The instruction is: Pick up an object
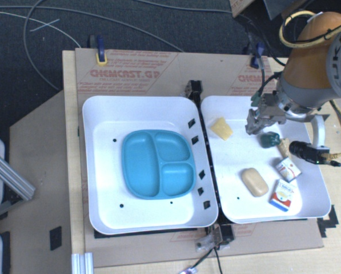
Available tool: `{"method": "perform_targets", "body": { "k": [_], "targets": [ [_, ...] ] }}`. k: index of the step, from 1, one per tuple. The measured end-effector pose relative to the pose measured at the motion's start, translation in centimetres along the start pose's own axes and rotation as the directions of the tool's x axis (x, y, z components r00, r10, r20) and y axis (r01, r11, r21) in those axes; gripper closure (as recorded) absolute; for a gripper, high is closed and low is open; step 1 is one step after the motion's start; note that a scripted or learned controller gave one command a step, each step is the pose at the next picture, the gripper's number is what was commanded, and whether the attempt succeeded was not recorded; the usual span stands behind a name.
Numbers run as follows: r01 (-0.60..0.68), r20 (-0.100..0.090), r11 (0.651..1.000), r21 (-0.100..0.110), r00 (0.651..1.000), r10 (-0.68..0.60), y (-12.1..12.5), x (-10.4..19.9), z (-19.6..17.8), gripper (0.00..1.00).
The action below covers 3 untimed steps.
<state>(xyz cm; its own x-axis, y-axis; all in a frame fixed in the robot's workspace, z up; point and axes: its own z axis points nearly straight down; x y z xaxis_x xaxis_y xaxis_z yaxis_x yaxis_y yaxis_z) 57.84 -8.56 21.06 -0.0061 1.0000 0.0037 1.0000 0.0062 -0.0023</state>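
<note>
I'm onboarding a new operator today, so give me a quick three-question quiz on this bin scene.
1. True or false: the blue divided plate lies in the left bin.
2. Which object lies closest to the gripper? A) tan oval soap B) teal object C) red and white box
3. Fill in: the yellow block sits near the right bin's ____ edge.

Key: 1 true; 2 B; 3 left.

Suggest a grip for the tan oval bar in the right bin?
Probably come straight down on the tan oval bar and pinch across its short width at the middle. It lies flat, long axis slanting, with bare floor of the right bin on both long sides.
</note>
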Motion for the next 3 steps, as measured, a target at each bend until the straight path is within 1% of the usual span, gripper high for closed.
{"method": "perform_targets", "body": {
  "k": [1,2,3],
  "targets": [
    [0.002,0.0,1.0,-0.004,1.0,-0.002,0.2,6.2,-1.1,1.0],
    [0.0,0.001,1.0,-0.004,1.0,0.0,0.7,11.6,-2.2,1.0],
    [-0.001,0.002,1.0,-0.003,1.0,0.001,1.5,17.1,-1.0,1.0]
  ]
}}
